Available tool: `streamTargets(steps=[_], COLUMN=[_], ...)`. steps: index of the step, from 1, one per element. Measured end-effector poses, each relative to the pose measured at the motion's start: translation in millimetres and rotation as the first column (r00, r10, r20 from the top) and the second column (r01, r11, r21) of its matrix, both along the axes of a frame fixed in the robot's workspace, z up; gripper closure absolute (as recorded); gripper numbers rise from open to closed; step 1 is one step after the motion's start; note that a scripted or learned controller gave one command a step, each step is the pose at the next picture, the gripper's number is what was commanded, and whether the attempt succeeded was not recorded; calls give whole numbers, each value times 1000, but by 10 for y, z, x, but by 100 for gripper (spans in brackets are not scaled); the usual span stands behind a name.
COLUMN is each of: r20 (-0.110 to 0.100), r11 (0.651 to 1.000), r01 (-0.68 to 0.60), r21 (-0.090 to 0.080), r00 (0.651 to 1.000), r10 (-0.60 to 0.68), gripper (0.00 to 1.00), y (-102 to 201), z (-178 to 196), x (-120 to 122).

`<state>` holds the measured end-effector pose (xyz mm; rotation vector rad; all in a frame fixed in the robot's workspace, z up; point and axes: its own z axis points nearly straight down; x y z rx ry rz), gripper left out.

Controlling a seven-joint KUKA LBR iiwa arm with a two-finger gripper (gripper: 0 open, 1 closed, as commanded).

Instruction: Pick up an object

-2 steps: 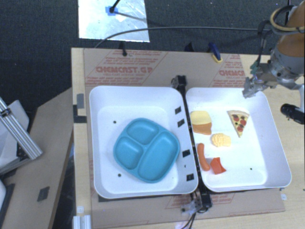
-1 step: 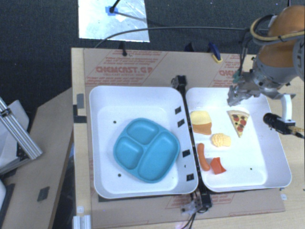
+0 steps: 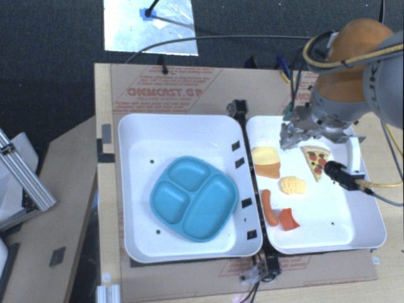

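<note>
My gripper (image 3: 291, 135) hangs over the back of the right bin (image 3: 363, 229), just behind and to the right of a yellow-and-orange cheese wedge (image 3: 266, 161). A pizza slice (image 3: 315, 159) lies right of the gripper's tip. In front of these sit a yellow corn piece (image 3: 292, 185), an orange sausage (image 3: 269, 207) and a small red piece (image 3: 288, 219). Nothing shows between the fingers, whose gap is hidden from me.
The left bin (image 3: 136, 169) holds a blue divided plate (image 3: 194, 197). A black divider (image 3: 249, 182) runs between the bins. The arm's grey and orange body fills the upper right above the right bin.
</note>
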<state>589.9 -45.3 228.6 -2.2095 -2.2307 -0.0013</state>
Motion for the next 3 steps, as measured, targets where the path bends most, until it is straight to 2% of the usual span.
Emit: streamTargets(steps=[1,2,3], r20=[0,0,0], r11=[1000,1000,1000], r01=[0,-2,-1], r21=[0,1,0], r00=[1000,1000,1000], r10=[0,2,1], gripper=[100,100,100], y=[420,1034,1491], z=[-13,0,45], x=[-96,-197,-324])
